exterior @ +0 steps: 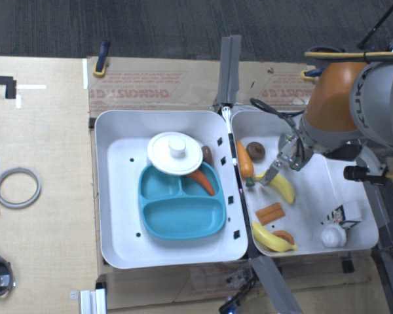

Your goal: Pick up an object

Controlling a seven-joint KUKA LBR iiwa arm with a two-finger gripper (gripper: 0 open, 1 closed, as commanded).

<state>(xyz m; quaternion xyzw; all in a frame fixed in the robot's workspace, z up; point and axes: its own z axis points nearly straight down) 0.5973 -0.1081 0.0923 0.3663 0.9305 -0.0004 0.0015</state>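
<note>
My gripper is low in the right bin, its tip pointing down-left from the grey arm with the orange band. It sits at the upper-left end of a small yellow banana, touching or just above it. An orange carrot lies just left of the tip along the bin's left wall. A brown round piece rests above the tip. Nothing is visibly lifted.
The right bin also holds an orange cracker, a second banana over an orange piece, and a white bottle-like item. The left bin holds a blue divided plate, a white lid and a carrot.
</note>
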